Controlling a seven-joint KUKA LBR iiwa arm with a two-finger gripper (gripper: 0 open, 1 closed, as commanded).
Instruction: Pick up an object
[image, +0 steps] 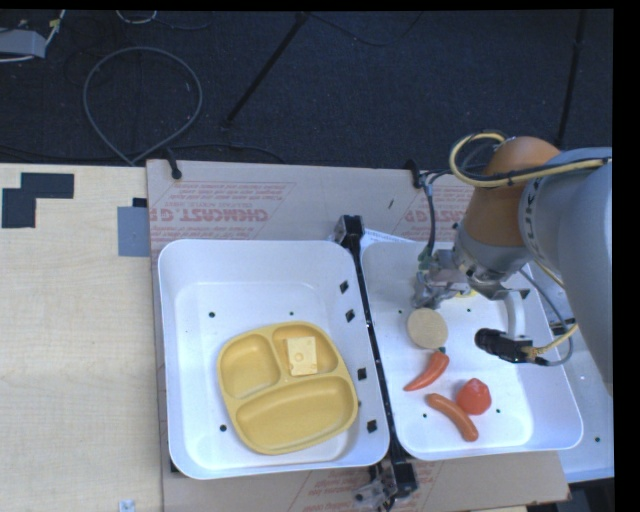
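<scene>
In the right bin (545, 425) lie a round tan disc (427, 328), a red chili pepper (429, 371), a red tomato-like piece (475, 396) and an orange sausage (453, 416). My gripper (436, 287) hangs low over the bin's upper left part, just above the tan disc and close to it. The wrist hides the fingertips. The left bin (190, 300) holds a yellow divided plate (285, 387) with a small yellow cheese square (302, 355) in its upper right compartment.
A black divider (366, 340) runs between the two bins. My grey arm (565, 230) with its orange band covers the right bin's upper right side, with cables and a black fitting (503, 345) beside it. Cardboard lies under both bins.
</scene>
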